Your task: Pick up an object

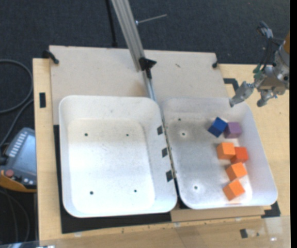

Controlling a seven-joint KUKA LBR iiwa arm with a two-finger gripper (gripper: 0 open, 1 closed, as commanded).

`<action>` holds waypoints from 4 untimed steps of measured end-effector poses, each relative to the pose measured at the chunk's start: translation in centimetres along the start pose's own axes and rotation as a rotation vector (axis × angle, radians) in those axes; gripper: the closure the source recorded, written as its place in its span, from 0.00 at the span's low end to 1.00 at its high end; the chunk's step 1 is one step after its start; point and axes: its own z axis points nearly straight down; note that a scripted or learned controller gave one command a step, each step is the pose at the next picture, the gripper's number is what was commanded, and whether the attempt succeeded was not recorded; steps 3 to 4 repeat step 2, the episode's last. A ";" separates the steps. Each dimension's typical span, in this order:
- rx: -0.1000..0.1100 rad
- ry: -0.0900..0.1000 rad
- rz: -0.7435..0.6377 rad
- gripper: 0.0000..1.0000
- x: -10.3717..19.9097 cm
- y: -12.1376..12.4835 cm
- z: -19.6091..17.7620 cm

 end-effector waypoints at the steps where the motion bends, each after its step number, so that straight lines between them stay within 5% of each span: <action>1: -0.016 -0.004 0.005 0.00 -0.1 -0.9 16.8; 2: -0.009 -0.004 0.009 0.00 2.6 -7.7 19.6; 4: -0.009 -0.004 0.009 0.00 2.6 -7.7 19.6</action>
